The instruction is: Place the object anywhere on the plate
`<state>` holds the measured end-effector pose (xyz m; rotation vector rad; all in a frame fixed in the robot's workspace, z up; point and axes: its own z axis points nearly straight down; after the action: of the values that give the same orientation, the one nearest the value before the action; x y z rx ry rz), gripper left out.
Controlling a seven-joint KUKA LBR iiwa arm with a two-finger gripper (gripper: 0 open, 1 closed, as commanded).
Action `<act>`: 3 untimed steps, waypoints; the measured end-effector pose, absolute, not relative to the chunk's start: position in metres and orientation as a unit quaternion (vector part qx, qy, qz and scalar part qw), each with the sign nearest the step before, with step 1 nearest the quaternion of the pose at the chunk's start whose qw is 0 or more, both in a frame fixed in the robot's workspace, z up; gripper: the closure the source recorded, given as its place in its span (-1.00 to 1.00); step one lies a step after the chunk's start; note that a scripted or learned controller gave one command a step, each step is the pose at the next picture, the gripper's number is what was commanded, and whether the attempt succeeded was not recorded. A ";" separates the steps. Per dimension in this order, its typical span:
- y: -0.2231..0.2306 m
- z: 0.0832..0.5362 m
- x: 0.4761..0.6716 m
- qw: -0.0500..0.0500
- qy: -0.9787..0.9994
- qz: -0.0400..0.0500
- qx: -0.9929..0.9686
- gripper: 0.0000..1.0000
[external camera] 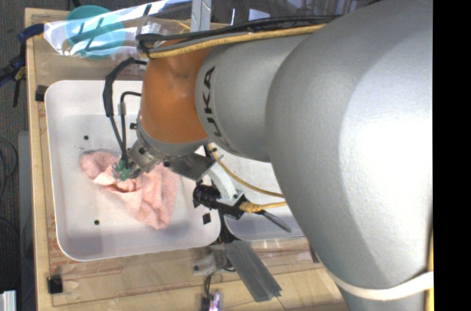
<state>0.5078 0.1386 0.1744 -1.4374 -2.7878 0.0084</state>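
Note:
A crumpled pink cloth [147, 195] lies in the left white bin [66, 155], spread from the bin's middle toward its front right. My gripper [124, 171] reaches down from the orange-banded wrist [173, 104] and its tip sits right on the cloth's upper left part, touching or pressing into it. The grey arm covers most of the right half of the view and hides nearly all of the right bin [254, 229].
A teal object in clear plastic wrap [96, 30] lies on the bench behind the left bin. Black cables [112, 96] loop beside the wrist. A grey bracket [246, 269] sits on the wooden bench edge in front of the bins.

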 end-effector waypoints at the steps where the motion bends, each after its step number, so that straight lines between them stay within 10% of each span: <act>1: 0.190 0.166 0.498 0.002 -0.903 0.003 -0.430 1.00; 2: 0.142 0.181 0.506 0.001 -0.907 0.002 -0.421 1.00; 3: 0.200 0.091 0.477 0.001 -0.889 0.000 -0.458 1.00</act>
<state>0.4771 0.2002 0.0907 -1.4396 -2.7908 0.0007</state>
